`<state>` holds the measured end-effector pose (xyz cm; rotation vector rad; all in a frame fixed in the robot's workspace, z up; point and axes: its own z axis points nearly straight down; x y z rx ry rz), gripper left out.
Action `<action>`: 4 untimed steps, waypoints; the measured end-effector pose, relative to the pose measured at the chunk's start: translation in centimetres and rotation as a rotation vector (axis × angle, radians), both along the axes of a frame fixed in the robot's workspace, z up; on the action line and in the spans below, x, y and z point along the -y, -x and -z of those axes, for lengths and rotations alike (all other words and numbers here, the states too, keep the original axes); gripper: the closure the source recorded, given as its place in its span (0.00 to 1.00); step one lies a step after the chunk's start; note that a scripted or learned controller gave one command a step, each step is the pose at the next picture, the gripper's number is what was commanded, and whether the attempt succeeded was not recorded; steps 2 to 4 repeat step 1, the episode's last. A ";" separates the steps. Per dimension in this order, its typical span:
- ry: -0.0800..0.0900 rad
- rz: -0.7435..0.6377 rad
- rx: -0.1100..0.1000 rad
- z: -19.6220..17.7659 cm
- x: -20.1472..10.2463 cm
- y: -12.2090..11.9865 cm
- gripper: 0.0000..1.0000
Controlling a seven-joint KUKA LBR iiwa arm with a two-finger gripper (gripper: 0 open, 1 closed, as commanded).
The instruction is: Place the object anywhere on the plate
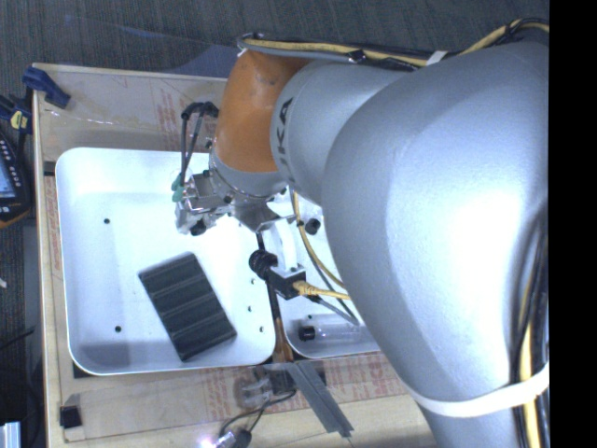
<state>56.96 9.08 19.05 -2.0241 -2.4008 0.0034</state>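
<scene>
Dark and ribbed, the flat rectangular block [187,306] lies on the floor of the left bin [93,171], toward the bin's five o'clock corner, turned at a slant with its long side running from ten o'clock to four o'clock. It is the only loose thing seen in that bin, so I take it for the object of the task. Nothing touches it.

The hand [199,203] hangs over the same bin at about twelve o'clock from the block, near but apart from it. Cables and the wrist housing cover the fingers; whether they are spread or pressed together cannot be told. Nothing is seen between them.

The arm [410,185], grey with an orange band above the wrist, covers most of the right bin [322,342]; a narrow strip of that bin's near rim is visible at six o'clock. No plate can be made out in the visible parts of either bin. The tabletop [121,91] is pale wood with faint red marking.

Judgement: the pick has not been made.

Risks from here:
- The block is low and flat; fingers descending across its wide face may fail to span it and merely push it along the smooth floor.
- Its slanted lie calls for a matching wrist turn; a mismatch could pinch a corner and let it swing out.
- It sits close to the bin wall at five o'clock, which may foul one finger.
- The plate's place is hidden, so the drop-off cannot be checked.
</scene>
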 end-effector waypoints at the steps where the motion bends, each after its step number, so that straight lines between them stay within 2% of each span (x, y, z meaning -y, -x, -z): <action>1: 0.001 0.374 -0.002 -4.6 -11.5 3.7 1.00; 4: 0.001 0.374 -0.002 -4.6 -11.5 3.7 1.00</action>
